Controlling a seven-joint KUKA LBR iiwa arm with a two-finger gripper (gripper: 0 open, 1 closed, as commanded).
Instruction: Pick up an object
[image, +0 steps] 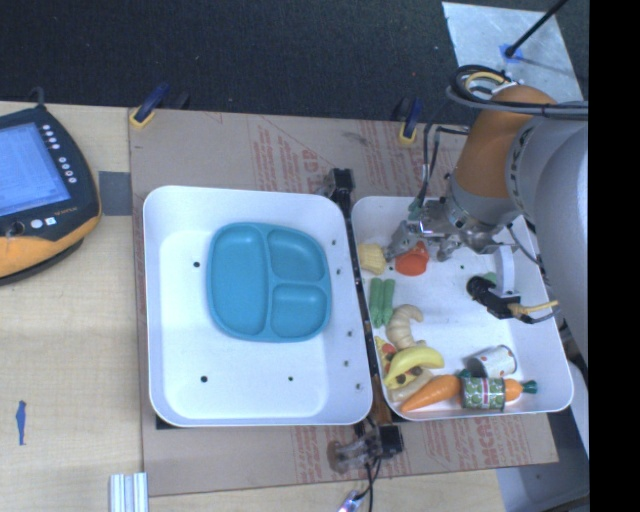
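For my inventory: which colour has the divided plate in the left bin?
Light blue divided plate, seen best in camera view.

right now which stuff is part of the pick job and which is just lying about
Part of the job:
- gripper, low in the right bin
- red toy beside it
- green beans, banana, carrot, green can

Lying about:
- blue divided plate in the left bin
- pendant
- clamps

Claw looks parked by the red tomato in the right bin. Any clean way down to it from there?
Probably yes. The claw sits right above the red tomato, which lies on bare bin floor. The yellow piece beside it is close, but nothing covers the tomato.
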